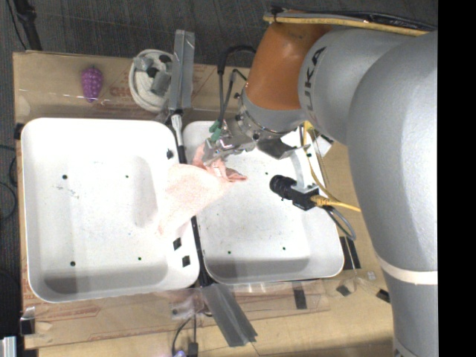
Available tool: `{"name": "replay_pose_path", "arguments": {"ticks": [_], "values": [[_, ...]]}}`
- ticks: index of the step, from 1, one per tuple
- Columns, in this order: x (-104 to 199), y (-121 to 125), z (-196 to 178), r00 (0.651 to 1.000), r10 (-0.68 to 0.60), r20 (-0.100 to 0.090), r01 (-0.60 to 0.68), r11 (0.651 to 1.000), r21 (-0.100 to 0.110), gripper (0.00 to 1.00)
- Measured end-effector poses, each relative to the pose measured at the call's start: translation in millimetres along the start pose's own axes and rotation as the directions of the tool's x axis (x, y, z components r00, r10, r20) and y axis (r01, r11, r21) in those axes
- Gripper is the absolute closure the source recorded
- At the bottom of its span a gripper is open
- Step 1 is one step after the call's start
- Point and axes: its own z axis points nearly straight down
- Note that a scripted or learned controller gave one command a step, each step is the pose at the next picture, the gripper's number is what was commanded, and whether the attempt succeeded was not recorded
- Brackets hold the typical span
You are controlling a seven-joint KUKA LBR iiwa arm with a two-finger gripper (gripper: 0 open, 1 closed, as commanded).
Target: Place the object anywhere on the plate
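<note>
Nearest the lens, the big grey arm point(387, 125) fills the right side of the camera view, its orange band point(279, 65) sitting above the wrist as it reaches in over the right bin point(275, 266). At its end the gripper point(220, 153) hangs low over that bin's upper left corner, close to the divide between the two bins. Right at the fingertips sits a small pinkish object point(227, 171), pressed so close to the gripper that it seems to be held, though whether the jaws are closed on it or merely touching it cannot be told. Just beside and below it lies a pale pink plate point(186, 192), tilted and straddling the rims, partly over the left bin point(89, 199) and partly over the right. The object sits at the plate's upper right edge. On the bench beyond the left bin rest a purple grape-like bunch point(91, 82) and a coil of white cable point(151, 79), well apart from the gripper.
</note>
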Motion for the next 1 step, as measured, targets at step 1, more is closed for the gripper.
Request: {"name": "replay_pose_path", "arguments": {"ticks": [1], "values": [[1.2, 0.7, -2.2, 1.0, -0.008, 0.001, 0.008, 1.0, -0.001, 1.0]]}}
